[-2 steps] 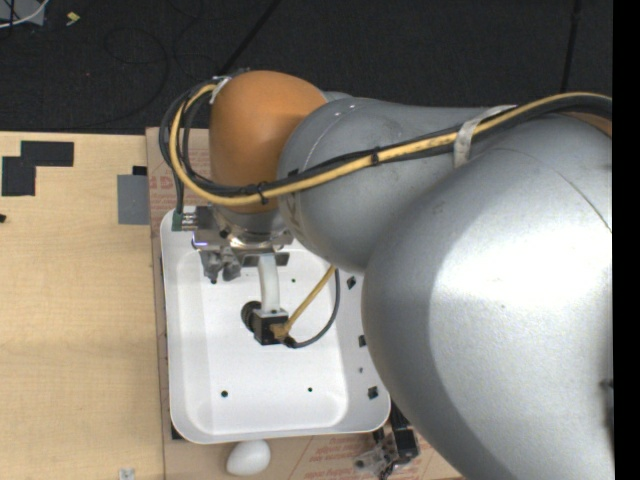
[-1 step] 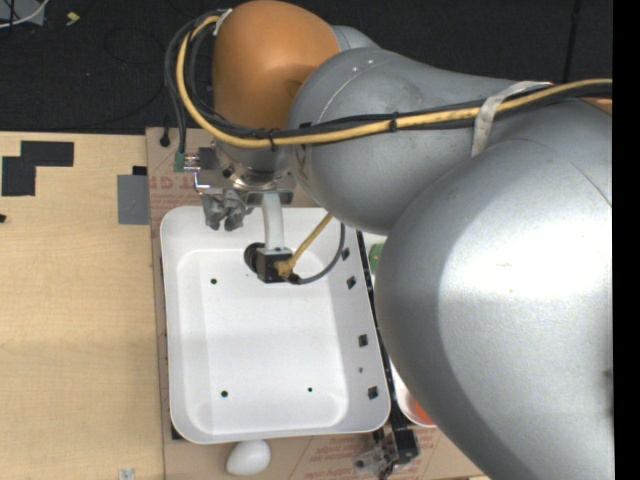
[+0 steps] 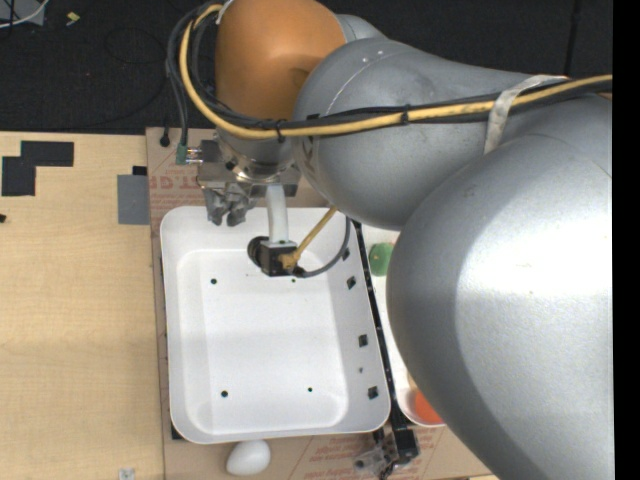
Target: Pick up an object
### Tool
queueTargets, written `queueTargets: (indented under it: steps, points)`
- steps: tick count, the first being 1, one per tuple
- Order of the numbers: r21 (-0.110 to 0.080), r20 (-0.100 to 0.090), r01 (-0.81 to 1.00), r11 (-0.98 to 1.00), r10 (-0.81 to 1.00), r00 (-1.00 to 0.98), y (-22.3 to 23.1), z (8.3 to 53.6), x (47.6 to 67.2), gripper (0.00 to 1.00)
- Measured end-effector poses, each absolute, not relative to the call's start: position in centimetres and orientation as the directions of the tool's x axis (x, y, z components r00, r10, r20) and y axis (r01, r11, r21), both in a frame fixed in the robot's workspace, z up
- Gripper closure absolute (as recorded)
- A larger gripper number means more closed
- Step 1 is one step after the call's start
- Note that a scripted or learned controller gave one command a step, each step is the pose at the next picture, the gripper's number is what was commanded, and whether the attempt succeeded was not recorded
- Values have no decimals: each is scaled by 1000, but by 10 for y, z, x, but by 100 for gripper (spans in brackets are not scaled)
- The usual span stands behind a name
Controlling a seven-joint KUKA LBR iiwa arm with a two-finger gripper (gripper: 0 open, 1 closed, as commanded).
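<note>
Bright, even overhead light; soft glare streaks the curved grey metal arm (image 3: 500,298), slightly blurred above the sharp shallow white plastic bin (image 3: 260,358).

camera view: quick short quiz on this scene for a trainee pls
1. True or false: the white egg-shaped object lies inside the left bin.
2. Multiple choice: the gripper hangs over which part of the left bin? A) its far rim B) its near rim C) its middle
3. Fill in: past the left bin's right wall, beside the arm, show a green object and a half-hidden object coloured ___.

Key: 1 false, 2 A, 3 orange.
</note>
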State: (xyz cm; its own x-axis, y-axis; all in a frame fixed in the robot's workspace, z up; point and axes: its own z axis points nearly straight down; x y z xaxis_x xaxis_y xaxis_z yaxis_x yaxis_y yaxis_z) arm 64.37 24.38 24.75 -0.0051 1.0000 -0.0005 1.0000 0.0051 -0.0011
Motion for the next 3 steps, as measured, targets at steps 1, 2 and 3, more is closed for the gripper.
queueTargets:
  steps: [1, 2, 3]
  points:
    - [-2, -1, 1000, 7, 1000, -7, 244, 257, 643, 100]
    - [-1, 0, 1000, 9, 1000, -9, 244, 268, 643, 100]
    - [-12, -4, 1000, -2, 1000, 2, 242, 205, 599, 100]
